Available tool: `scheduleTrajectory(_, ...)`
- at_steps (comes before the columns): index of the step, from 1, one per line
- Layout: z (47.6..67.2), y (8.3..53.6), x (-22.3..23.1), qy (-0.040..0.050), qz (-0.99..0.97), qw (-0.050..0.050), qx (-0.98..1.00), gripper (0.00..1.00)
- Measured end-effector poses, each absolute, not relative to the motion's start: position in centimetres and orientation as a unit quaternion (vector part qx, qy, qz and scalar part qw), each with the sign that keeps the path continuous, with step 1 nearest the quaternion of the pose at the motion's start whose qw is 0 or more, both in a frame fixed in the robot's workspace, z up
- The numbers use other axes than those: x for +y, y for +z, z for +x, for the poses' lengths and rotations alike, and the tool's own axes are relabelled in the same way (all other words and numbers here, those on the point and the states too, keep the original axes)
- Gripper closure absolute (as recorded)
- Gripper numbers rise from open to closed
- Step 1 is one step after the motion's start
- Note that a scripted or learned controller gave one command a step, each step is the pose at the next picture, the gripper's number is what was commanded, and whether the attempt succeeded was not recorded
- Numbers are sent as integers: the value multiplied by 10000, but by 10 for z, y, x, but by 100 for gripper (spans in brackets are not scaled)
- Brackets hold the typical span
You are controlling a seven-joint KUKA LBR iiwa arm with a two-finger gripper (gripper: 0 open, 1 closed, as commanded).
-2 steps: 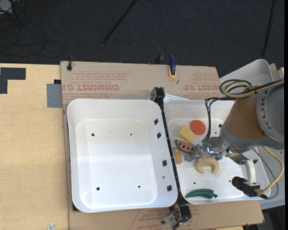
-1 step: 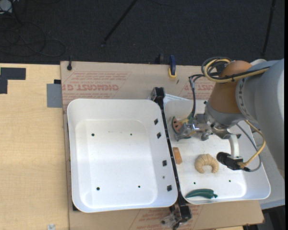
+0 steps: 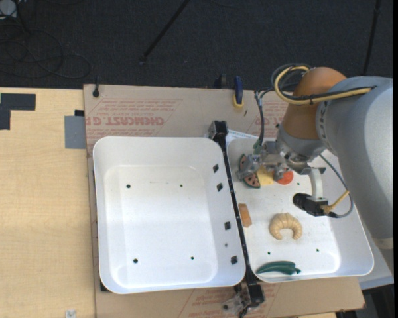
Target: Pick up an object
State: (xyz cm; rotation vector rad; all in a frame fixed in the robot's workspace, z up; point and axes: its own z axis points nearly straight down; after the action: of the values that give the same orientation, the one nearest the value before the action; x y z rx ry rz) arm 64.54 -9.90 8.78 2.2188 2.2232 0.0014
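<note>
Gripper [image 3: 257,166] low in right bin [image 3: 348,260], near its far-left rim; jaw opening: cannot tell. Croissant [image 3: 286,226] mid-bin, free all round. Green item [image 3: 278,267] against near rim. Reversed red print on cardboard [image 3: 129,120], unreadable

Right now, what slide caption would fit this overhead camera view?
Grey arm's gripper lowered into the right white bin among toy foods, near a tan croissant and green pepper.
</note>
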Motion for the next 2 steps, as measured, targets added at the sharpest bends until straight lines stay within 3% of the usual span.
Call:
scheduleTrajectory(1, 640, 98, -100, -70, 7056, -88, 7085, 100)
scheduleTrajectory(2, 646, 194, -43, 31, 7050, 17, 7092, 100)
